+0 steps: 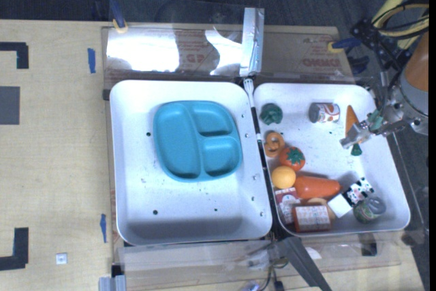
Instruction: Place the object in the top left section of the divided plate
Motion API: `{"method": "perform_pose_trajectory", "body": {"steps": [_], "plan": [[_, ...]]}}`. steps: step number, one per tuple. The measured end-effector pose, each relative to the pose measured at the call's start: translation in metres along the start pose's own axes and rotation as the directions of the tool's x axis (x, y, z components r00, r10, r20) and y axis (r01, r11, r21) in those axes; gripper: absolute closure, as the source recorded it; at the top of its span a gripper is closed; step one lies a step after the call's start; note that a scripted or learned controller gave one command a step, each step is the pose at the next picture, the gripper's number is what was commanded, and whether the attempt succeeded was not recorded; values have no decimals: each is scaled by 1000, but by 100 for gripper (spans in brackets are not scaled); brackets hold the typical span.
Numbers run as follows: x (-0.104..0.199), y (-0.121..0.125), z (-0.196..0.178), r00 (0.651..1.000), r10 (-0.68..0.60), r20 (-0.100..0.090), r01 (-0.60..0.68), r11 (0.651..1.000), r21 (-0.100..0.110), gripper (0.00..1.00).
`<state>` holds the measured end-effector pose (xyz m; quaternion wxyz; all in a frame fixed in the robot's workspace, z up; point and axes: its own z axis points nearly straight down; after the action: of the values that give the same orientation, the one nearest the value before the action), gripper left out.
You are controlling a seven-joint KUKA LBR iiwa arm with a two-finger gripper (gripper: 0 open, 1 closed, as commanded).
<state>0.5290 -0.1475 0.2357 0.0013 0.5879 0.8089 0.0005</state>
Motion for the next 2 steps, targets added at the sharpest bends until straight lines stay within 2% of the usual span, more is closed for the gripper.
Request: {"method": "perform_pose_trajectory", "body": {"steps": [1, 2], "plan": [[16, 67, 137, 996, -88, -9, 88, 996, 13, 100], [9, 102, 152, 983, -182, -30, 183, 982, 50, 100]]}}
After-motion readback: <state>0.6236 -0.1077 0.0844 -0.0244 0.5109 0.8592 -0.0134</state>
